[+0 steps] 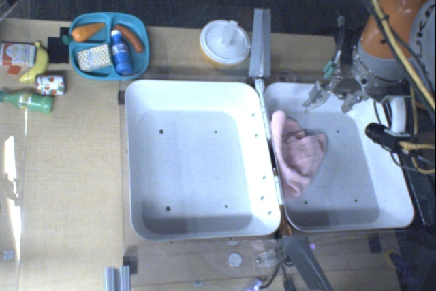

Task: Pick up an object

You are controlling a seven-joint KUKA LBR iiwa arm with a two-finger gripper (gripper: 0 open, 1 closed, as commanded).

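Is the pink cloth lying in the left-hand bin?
No, the pink cloth lies crumpled in the right bin, against its left wall, next to the left bin.

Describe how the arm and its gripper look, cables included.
The arm is grey with a bulky orange band above the wrist. Yellow and black cables loop along its side. The gripper is a small metallic unit with two thin, pale fingers and a greenish fitting on its body. A black cylindrical part juts out below the wrist.
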